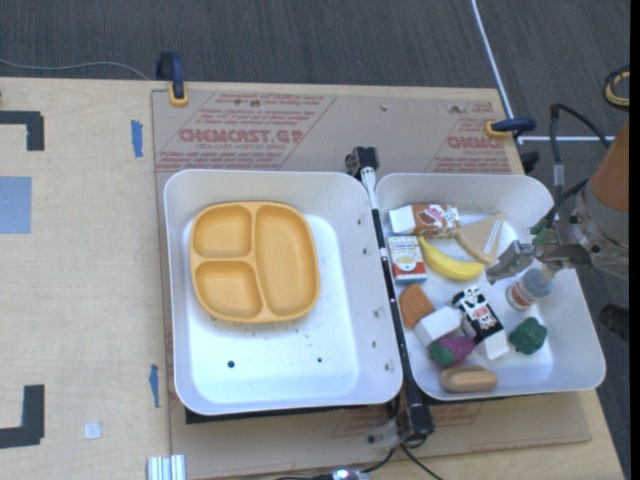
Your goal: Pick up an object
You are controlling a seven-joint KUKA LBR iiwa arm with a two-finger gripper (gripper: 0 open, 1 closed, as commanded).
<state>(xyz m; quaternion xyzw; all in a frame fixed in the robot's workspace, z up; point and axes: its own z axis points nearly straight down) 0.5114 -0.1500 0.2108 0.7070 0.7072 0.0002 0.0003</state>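
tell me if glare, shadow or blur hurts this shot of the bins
Camera view: lighting is even and soft, no harsh glare on the white bins; the yellow tray and banana look sharp, with faint shadows; the end effector is slightly soft, and small toys beneath it are hard to make out.

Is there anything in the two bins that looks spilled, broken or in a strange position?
Nothing looks broken. The left bin has small dark specks on its floor in front of the yellow divided plate, like crumbs or dirt. In the right bin the toy foods lie in a loose jumble, with the banana among them.
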